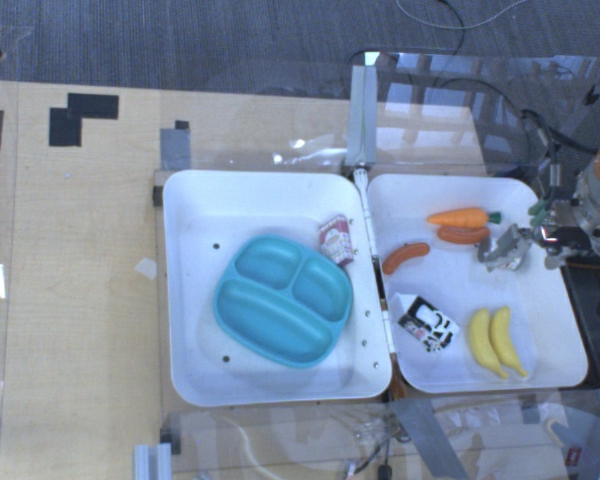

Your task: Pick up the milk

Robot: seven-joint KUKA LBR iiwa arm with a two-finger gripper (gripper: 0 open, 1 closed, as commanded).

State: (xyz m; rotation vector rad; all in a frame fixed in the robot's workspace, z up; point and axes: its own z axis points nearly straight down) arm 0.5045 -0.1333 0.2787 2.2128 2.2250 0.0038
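In the camera view, the small white milk carton with black cow-spot markings (pixel 426 323) lies flat on the floor of the right-hand shallow white bin (pixel 540 368), close to that bin's left wall and toward its near edge. Its long axis runs on a diagonal, from upper left down to lower right. The metal two-finger gripper (pixel 502 250) sits in the same bin, up toward the right side, so the carton lies to the gripper's left and nearer the camera, with open bin floor between them; the two are apart, not touching. The gripper's state cannot be made out at this size, and nothing is visibly held in it. An orange plastic carrot with a green top (pixel 462 217) and a reddish sausage-shaped piece (pixel 461 235) rest just beside the gripper on its left, while a second reddish sausage (pixel 405 257) lies between that cluster and the carton. A pair of yellow plastic bananas (pixel 498 341) lies just right of the carton. By my reading, the reach must travel diagonally leftward and nearward, and the jaws would best close across the carton's short side.
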